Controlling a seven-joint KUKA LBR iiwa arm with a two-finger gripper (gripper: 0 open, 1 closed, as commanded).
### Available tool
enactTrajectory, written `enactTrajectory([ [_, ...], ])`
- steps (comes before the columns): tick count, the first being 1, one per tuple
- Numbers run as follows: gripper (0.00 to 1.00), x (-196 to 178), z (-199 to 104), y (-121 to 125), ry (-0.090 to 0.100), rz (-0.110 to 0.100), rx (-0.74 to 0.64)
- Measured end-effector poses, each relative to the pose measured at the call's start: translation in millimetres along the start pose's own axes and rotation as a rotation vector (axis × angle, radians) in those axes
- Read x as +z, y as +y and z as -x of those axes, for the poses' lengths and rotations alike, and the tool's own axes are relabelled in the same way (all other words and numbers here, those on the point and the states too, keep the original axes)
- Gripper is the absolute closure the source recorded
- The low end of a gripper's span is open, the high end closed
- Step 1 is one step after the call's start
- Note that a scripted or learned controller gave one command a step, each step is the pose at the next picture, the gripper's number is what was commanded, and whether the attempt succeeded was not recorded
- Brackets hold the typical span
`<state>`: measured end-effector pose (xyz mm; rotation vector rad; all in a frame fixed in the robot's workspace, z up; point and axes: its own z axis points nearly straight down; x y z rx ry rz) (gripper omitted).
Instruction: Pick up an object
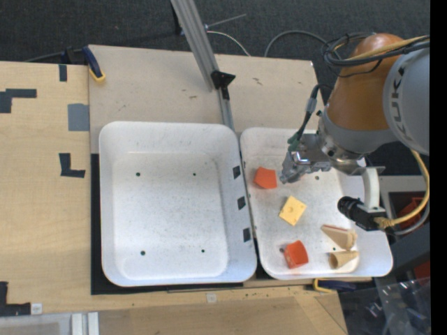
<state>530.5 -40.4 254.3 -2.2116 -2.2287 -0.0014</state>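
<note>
The pincer (289, 175) hangs over the upper part of the right bin (318, 190), carried by the grey arm (380, 96) with its orange band that enters from the right. Its metal fingertips sit just to the right of an orange block (265, 179), very near it or possibly in contact; the view does not settle which. Whether the fingers are spread or pressed together cannot be told from this angle (the wrist body covers most of them), and no object is visible between them.

Contents of the right bin:
- The orange block, near the bin's upper left corner, resting on the bin floor.
- A yellow block (292, 211), near the centre, turned corner-on, apart from the pincer.
- A red-orange block (296, 255), near the lower edge.
- Two tan wedge-shaped pieces (341, 246), at the lower right, close to one another.

The left bin (167, 201) lies beside the right bin, edges touching, on the bench (140, 89). A grey metal rail (195, 30) slants in from the top and ends at the junction between the two bins.
</note>
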Motion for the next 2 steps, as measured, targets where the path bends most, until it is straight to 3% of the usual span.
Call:
enactTrajectory([
  [2, 1.0, 19.4, -104.8, 5.9, -0.001, -0.003, 0.001],
])
